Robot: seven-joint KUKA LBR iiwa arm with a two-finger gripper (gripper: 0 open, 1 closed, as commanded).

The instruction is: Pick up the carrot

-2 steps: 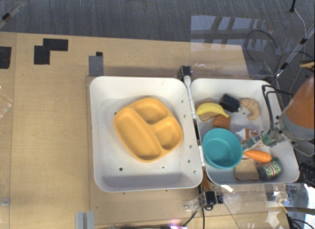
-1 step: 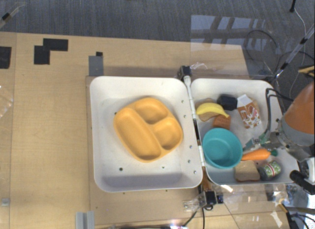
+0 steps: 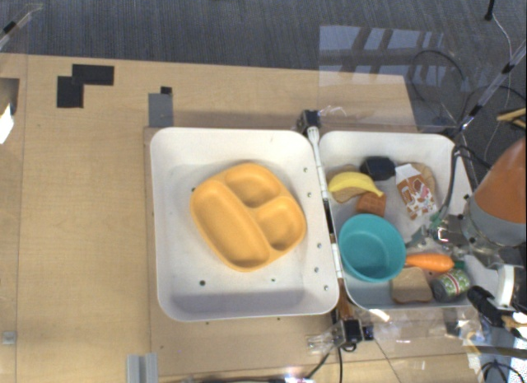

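Here's the arm [image 3: 502, 196] at the right edge: a rounded orange band up top, a grey ring just beneath it, then a cluttered metal wrist with small silver fittings, and dark black parts lower down, with thin cables trailing nearby.

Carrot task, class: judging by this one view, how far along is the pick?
Done: the arm has reached in over the right bin, close to the carrot. In hand: nothing visibly; the carrot lies in the bin between the teal bowl and the gripper at its right end. Left: grasping and lifting it.
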